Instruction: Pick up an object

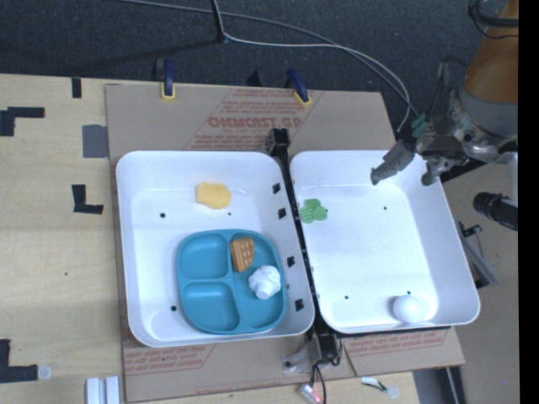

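Note:
My gripper (410, 171) hangs above the far right part of the right bin (438, 225), fingers spread open and nothing between them. A small green object (313, 211) lies at the right bin's left side, well to the left of the gripper. A white ball (410, 308) rests near that bin's front right corner. In the left bin (135, 225) a yellow piece (214, 195) lies behind a blue divided plate (202, 297). On the plate sit a brown waffle-like piece (242, 253) and a white crumpled object (265, 282).
The two bins meet at a black divider with clips (290, 217). Cardboard (244, 116) lies under the bins, held by blue and yellow clamps (168, 81) at the back. A cable (337, 49) runs across the dark background to the arm.

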### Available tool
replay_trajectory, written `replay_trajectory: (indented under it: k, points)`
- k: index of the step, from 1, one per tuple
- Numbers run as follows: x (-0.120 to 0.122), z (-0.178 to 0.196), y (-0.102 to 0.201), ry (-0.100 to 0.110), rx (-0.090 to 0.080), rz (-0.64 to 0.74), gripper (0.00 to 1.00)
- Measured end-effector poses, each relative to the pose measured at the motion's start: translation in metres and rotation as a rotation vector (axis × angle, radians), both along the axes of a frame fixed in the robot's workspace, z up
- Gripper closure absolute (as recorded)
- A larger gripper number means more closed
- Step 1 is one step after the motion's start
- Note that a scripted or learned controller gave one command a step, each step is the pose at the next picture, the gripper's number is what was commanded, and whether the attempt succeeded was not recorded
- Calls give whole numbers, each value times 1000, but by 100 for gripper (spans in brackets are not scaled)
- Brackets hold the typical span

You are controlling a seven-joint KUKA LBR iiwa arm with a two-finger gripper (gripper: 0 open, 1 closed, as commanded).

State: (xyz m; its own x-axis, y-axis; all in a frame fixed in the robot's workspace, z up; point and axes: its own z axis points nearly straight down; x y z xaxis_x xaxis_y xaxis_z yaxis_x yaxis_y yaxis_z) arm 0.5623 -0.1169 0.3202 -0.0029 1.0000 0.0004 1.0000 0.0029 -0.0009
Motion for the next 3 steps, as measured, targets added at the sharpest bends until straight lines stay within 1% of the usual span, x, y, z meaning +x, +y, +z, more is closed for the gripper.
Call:
replay_trajectory:
  k: [1,2,3]
  points:
    - [-1,11,-1,0,-1,-2,100]
    - [-1,10,-1,1,-1,-2,0]
    - [11,-217,23,14,1,-2,0]
